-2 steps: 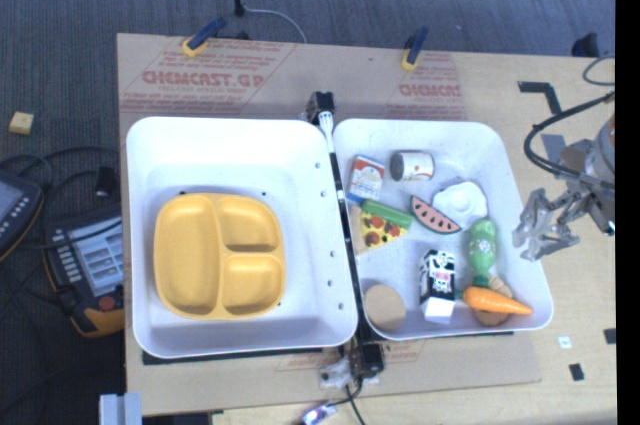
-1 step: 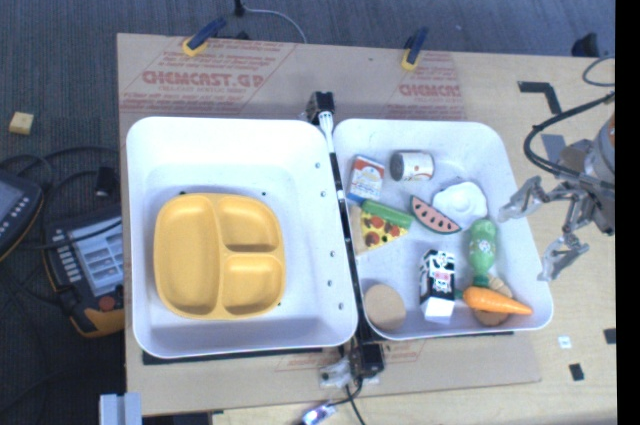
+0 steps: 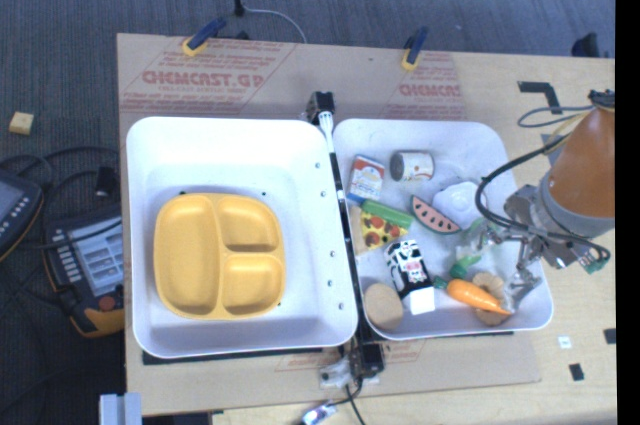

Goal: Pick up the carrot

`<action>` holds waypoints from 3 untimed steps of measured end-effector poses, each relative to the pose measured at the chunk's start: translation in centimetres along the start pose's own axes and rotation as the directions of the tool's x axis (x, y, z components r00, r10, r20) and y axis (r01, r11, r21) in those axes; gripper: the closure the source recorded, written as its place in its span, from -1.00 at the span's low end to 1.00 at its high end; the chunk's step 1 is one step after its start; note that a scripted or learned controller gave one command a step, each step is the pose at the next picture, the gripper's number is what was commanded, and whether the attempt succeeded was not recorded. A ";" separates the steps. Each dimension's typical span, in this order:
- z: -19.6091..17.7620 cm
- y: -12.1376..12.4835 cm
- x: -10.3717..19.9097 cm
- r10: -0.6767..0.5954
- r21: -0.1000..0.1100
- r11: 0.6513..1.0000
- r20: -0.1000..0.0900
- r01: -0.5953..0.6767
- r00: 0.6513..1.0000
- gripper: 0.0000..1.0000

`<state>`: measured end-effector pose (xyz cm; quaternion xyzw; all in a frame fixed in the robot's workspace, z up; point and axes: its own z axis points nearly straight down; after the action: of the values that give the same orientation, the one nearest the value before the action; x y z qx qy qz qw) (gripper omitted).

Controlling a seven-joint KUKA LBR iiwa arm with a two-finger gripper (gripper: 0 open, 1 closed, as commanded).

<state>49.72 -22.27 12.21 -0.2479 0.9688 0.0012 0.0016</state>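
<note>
The carrot [image 3: 474, 294], orange with a green top toward its left end, lies near the front right corner of the right bin [image 3: 485, 135]. My gripper [image 3: 503, 263] hangs just above and slightly right of it, at the end of the orange-banded arm coming in from the right. Its two thin fingers [image 3: 522, 273] are spread, so it is open with nothing between them. One finger comes down near the carrot's right end, beside a brown rounded item [image 3: 493, 284].
The right bin also holds a cow-patterned carton [image 3: 406, 268], a round brown piece [image 3: 383, 305], a watermelon slice [image 3: 434, 215], a can [image 3: 411, 165], a small red box [image 3: 366, 177] and a white lump [image 3: 460, 201]. A yellow divided plate [image 3: 218, 253] sits in the left bin [image 3: 225, 138].
</note>
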 end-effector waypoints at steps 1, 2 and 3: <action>1.6 0.8 -0.4 -0.256 0.001 0.967 0.003 0.256 0.967 -1.00; 3.3 7.7 -5.6 -0.337 0.004 0.941 -0.002 0.337 0.941 -1.00; -10.6 -0.5 -8.2 -0.281 0.000 0.960 0.000 0.281 0.960 -1.00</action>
<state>57.15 -18.85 22.81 -0.3828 0.9238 0.0010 0.0018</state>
